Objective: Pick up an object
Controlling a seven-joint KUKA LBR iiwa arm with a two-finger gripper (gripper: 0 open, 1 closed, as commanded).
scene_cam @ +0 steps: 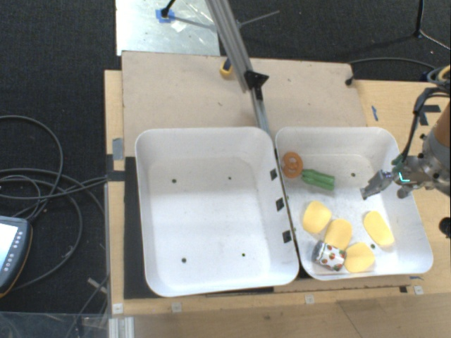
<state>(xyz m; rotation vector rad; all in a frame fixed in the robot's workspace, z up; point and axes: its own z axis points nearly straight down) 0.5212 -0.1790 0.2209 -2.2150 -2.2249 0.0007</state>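
Nearest the camera, a small white cube with red spots (329, 256) touches a cluster of yellow oval foam pieces (338, 232) on the floor of the right-hand white bin (352, 146). The two-finger gripper (375, 185) hangs over this bin's right wall; whether it is spread or closed cannot be told. The nearest yellow oval (379, 229) lies just below it toward the camera, long axis diagonal. A green cylinder (318, 179) lies further left.
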